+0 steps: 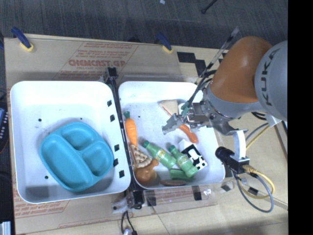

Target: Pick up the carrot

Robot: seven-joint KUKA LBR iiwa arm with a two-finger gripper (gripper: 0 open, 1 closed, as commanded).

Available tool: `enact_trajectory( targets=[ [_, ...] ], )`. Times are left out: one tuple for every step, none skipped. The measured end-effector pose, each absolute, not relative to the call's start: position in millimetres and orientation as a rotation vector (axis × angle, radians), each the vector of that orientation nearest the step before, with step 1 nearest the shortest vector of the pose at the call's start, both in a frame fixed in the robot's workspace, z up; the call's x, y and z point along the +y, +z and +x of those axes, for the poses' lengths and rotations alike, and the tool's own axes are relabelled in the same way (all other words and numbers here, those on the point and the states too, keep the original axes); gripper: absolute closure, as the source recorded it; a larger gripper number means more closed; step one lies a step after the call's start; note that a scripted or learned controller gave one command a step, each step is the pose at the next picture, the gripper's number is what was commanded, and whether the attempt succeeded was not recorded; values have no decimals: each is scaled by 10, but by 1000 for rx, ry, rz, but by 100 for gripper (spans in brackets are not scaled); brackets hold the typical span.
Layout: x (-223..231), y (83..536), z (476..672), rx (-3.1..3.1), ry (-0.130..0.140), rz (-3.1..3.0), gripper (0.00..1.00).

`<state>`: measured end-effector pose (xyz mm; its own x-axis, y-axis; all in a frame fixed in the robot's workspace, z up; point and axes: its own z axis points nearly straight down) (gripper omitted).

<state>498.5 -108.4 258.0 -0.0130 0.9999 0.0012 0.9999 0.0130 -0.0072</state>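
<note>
A: Largest parts first?
B: The bench [44,48] bears 2 white bins; the left bin [24,131] holds a blue divided plate [76,154].
A: And the arm [244,77]?
B: It reaches over the right bin [146,94]; its gripper [172,125] has fingers parted, grasping nothing.
A: The carrot [130,131]?
B: Beside that bin's left wall, apart from the fingers, near 2 green bottles [168,159].

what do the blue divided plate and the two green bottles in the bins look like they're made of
The blue divided plate looks like moulded plastic with a matte to soft-sheen finish: uniform colour, rounded compartment walls. The two green bottles look like glossy plastic, probably toy food, judging by small bright highlights and solid colour; I can't rule out glass from this view.
</note>
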Motion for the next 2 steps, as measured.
enact_trajectory(
  targets=[
    [-730, 1878, 6245, -2184, 18, -2248, 0],
    [-1027, 961, 5507, -2219, 22, -2205, 0]
  ],
)
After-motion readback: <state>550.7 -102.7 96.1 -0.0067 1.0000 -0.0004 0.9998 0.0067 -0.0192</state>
